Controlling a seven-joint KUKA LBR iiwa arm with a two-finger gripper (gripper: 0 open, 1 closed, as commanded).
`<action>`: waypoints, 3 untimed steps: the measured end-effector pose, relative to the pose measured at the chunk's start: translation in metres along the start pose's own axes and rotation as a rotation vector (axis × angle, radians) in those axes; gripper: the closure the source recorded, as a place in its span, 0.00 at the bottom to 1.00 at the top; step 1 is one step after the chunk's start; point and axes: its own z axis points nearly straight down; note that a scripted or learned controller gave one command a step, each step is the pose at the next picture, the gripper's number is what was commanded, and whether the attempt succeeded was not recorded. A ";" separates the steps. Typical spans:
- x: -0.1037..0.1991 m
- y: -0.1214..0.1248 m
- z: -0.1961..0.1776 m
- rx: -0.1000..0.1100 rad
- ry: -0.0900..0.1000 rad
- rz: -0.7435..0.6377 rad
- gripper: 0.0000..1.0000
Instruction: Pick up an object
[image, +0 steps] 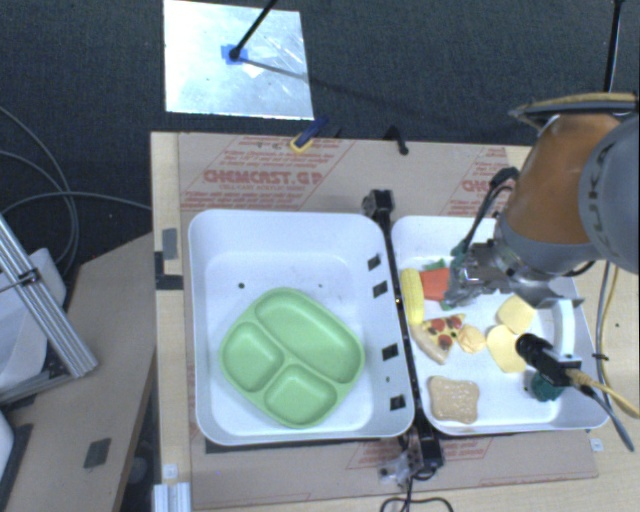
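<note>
The right bin (480, 225) holds several toy foods. A yellow corn cob (411, 295) lies along its left wall, with a red-orange piece (435, 284) topped in green beside it. Below them are a pizza slice (438, 336), a small yellow lump (472, 340), two pale yellow slices (517, 313) (503, 350) and a piece of toast (454, 398). My gripper (458, 290) hangs low over the bin, just right of the red-orange piece and above the pizza slice. Nothing is seen held in it.
The left bin (285, 235) holds a green divided plate (290, 355). A black divider (392, 310) runs between the bins. The arm's grey and orange body (565, 190) overhangs the right bin's far right part. Cardboard (270, 175) lies under both bins.
</note>
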 end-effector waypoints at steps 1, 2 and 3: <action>-0.091 -0.050 0.102 0.019 0.002 0.003 1.00; -0.053 -0.044 0.059 0.003 0.006 -0.013 1.00; -0.018 -0.032 0.037 0.004 0.007 -0.015 1.00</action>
